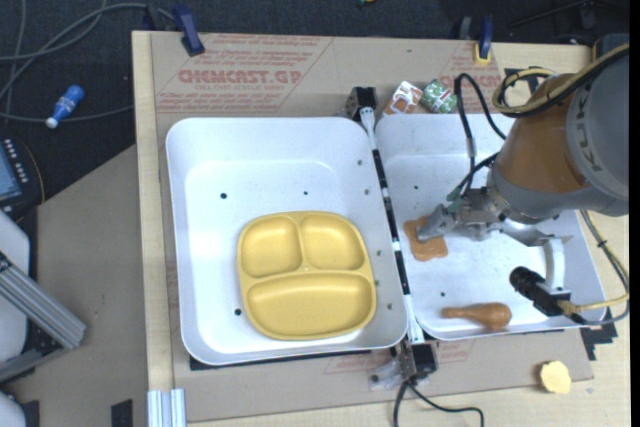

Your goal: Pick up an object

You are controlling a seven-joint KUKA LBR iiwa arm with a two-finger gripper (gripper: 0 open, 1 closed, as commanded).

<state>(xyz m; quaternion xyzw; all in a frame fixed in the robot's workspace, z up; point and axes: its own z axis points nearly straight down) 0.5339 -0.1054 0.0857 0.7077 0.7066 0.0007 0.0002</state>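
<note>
My gripper (432,227) is low in the right bin (440,150), near its left wall. Its tip sits right over a flat orange-brown piece (430,248) that lies on the bin floor. A brown drumstick-shaped toy (480,315) lies near the front edge of the same bin. In the left bin (200,165) rests a yellow divided plate (305,275).
A crumpled packet (405,98) and a green item (437,95) lie on the bench behind the right bin. A small yellow lump (555,376) sits on the bench at the front right. The arm's grey and orange body (560,155) covers the right bin's right side.
</note>
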